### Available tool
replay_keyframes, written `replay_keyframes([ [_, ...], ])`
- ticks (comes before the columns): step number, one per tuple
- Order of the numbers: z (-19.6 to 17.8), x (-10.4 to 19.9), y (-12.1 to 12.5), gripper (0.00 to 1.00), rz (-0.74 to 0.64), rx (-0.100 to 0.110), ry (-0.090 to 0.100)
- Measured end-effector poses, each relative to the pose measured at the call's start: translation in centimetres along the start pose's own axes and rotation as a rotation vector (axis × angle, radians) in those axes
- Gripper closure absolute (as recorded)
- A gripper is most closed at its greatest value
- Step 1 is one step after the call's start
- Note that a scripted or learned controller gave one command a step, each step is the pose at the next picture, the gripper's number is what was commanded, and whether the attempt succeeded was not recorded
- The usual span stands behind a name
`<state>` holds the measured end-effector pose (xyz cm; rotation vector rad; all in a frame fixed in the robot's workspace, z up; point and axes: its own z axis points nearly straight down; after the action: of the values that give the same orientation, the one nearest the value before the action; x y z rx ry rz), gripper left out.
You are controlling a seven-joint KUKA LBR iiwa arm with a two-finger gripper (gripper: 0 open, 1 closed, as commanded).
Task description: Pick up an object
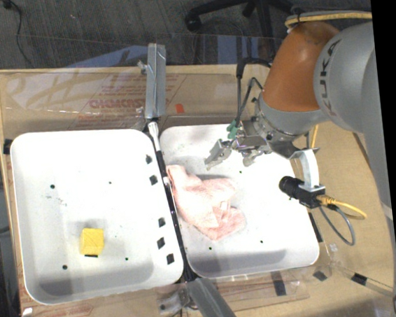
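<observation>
We saw gripper (229, 152) spread open, empty, hovering over right bin (292, 246) just above pink cloth (206, 206). Cloth lay by bin's left wall. Yellow block (92, 241) sat in left bin (50, 289). We judged nothing grasped yet; descent, closing, lift left.

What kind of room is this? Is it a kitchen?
Probably not a kitchen. It looks like a robot lab or workshop: a grey and orange robot arm reaches over two white bins on a wooden bench, and an office chair base stands on carpet behind.
</observation>
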<state>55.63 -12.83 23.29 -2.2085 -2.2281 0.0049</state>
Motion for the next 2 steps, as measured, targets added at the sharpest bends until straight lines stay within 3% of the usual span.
replay_keyframes([
  [1,11.7,0.6,1.9,0.00,-0.098,0.000,-0.001],
  [2,13.9,0.3,-0.6,0.00,-0.267,-0.008,-0.002],
])
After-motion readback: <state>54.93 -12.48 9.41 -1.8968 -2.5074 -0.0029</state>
